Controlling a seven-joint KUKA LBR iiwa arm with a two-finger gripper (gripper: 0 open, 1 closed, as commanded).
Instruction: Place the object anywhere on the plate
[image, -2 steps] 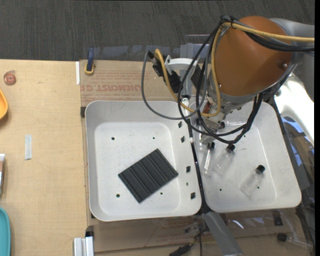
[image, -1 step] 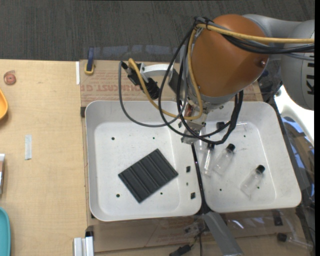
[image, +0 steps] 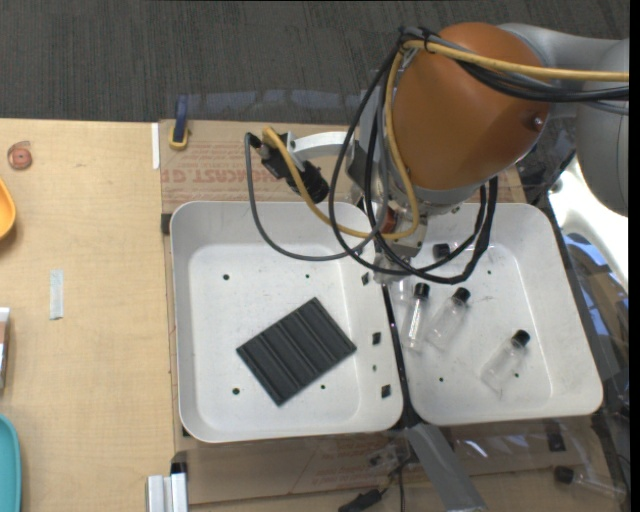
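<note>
Resting on tan bench (image: 80, 250): two white bins (image: 200, 400) | dark carpet (image: 150, 50) behind | end effector (image: 400, 255) state: cannot tell

So the arm (image: 590, 90) comes in from the right, grey link up top, with that fat orange band (image: 465, 100) sitting front and center. Black and yellow cables (image: 300, 175) loop off the wrist. It's pointing straight down, so the end effector is tucked underneath.
</note>
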